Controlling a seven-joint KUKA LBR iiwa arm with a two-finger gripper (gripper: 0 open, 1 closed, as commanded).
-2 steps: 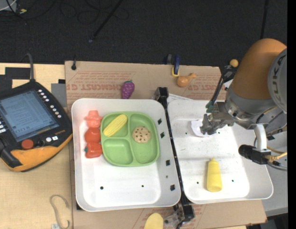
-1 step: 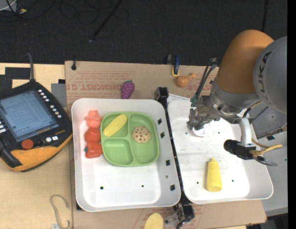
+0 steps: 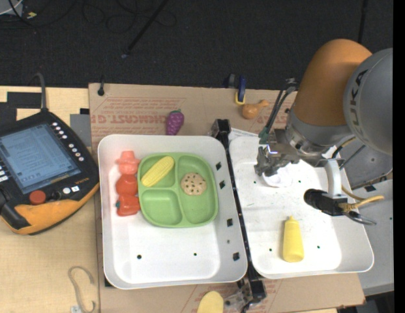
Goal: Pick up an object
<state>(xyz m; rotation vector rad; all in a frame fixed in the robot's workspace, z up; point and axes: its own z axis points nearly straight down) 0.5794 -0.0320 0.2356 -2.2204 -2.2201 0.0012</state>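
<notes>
Camera view from above has the pincer [image 3: 270, 169] low over the far left part of the right bin [image 3: 339, 256]; whether it is released or clenched cannot be told, and nothing is seen in its grasp. A yellow bottle [image 3: 293, 238] lies in that bin's near half, well apart from the pincer. In the left bin [image 3: 164, 256], a green divided plate [image 3: 169, 208] holds a corn cob [image 3: 156, 170] and a cookie [image 3: 193, 184], with a red figure [image 3: 127, 185] just beside it.
</notes>
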